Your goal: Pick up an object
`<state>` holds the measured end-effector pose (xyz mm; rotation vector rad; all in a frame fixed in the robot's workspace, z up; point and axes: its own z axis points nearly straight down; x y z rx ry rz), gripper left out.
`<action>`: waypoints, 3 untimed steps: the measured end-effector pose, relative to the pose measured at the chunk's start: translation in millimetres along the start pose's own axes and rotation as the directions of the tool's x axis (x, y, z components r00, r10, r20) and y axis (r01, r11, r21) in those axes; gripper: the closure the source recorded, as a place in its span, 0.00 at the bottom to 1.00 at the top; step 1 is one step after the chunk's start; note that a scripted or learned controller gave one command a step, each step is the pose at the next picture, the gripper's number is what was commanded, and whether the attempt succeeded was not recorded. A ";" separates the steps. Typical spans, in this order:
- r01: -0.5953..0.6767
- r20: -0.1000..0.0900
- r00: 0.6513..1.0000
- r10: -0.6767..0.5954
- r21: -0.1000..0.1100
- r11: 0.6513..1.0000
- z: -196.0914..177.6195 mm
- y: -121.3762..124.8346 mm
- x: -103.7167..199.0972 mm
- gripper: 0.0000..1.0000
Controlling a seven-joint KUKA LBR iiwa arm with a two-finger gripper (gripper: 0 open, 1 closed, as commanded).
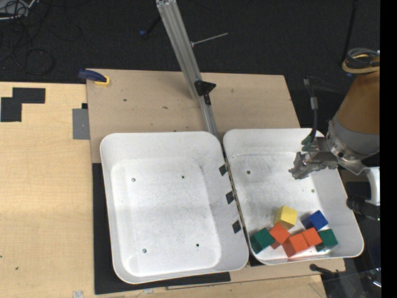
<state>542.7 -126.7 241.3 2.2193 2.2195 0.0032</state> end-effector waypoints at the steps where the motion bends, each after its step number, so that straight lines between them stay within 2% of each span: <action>1: 0.004 -0.004 1.000 -0.004 0.007 1.000 -3.5 -12.5 52.6 1.00; 2: 0.005 -0.003 1.000 -0.005 0.006 1.000 -10.0 -12.9 102.7 1.00; 3: 0.004 -0.003 1.000 -0.004 0.009 1.000 6.0 -18.0 153.4 1.00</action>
